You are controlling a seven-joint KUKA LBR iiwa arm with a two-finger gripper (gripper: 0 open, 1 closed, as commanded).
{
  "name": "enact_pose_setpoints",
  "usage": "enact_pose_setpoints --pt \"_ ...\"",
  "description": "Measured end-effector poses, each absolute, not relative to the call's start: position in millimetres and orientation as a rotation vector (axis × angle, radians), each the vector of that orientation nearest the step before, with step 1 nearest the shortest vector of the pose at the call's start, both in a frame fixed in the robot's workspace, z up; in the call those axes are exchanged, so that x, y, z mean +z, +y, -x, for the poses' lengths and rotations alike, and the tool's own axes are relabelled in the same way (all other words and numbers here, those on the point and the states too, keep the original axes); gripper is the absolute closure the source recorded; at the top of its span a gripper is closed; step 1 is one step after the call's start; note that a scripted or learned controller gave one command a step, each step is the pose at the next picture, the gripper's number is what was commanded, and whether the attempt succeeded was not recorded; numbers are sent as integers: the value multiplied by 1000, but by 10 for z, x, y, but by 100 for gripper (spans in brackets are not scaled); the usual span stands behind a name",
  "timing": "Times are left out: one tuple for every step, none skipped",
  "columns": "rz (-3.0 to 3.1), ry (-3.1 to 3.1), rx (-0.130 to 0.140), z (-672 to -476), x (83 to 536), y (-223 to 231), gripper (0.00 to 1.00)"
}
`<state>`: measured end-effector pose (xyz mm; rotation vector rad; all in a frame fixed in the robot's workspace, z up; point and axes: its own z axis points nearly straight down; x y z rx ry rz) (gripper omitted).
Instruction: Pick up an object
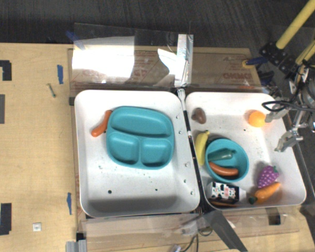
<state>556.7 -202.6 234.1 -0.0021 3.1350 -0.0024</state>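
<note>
End effector (290, 140) above right bin's (236, 105) right edge, finger gap impossible to tell. Nearest target orange ball (256, 118): centre over it, descend straight, close gently; round, likely rolls.

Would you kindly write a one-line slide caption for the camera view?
Gripper hovers at the right bin's edge, near an orange; the left bin holds a teal tray.

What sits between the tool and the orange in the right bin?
Nothing visible. The tool hangs over the right bin's right edge, and only bare white floor lies between it and the orange, up and to its left.
</note>
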Motion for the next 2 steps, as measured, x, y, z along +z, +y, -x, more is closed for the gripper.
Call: enact_pose_setpoints --pt "-30 3140 1 -5647 964 -2138 0" --pt "-42 3131 -3 -5422 891 -1491 0"
